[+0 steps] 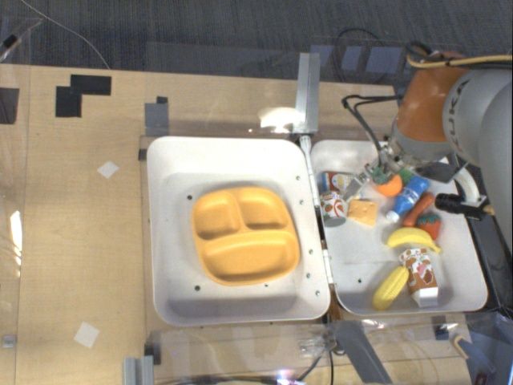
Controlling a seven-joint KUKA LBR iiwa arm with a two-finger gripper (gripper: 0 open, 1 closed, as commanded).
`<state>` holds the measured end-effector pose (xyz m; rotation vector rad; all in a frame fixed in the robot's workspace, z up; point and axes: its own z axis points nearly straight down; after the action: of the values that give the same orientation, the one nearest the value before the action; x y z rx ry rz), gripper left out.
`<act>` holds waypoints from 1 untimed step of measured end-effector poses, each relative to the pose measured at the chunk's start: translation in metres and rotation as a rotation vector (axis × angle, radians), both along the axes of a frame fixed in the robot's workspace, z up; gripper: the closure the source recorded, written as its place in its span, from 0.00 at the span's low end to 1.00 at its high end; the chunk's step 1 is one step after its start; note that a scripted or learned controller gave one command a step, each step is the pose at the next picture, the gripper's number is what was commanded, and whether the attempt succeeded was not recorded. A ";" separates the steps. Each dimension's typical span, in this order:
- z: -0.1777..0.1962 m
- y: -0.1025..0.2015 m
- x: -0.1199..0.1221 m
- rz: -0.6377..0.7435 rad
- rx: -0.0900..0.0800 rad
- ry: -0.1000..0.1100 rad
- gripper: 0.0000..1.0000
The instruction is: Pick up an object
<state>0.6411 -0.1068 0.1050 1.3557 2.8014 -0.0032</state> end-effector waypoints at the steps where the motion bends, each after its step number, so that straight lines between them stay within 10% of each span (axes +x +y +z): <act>1: -0.016 -0.014 -0.009 -0.117 0.016 0.014 0.00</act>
<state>0.6319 -0.1207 0.0888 1.5265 2.7340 0.0068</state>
